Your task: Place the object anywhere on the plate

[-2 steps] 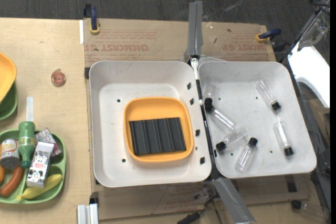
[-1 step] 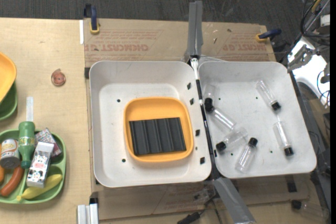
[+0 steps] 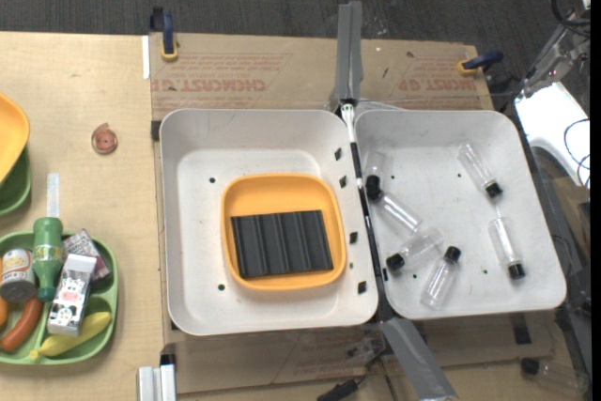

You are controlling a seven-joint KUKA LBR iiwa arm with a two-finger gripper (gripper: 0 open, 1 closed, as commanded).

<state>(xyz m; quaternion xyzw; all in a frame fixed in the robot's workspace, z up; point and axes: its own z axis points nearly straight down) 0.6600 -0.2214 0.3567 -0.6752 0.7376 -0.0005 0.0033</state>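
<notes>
Cropped at left, a green plate [image 3: 109, 303] holds toy food [image 3: 58, 291]; a dark ridged block [image 3: 282, 242] lies on the orange plate [image 3: 282, 188].

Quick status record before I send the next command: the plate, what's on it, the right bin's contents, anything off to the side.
plate: orange plate, square with rounded corners, middle of the left bin
on plate: dark ribbed block, lying flat
right bin: five clear vials with black caps, lying scattered
side: green tray of toy food on the wooden table, left
</notes>
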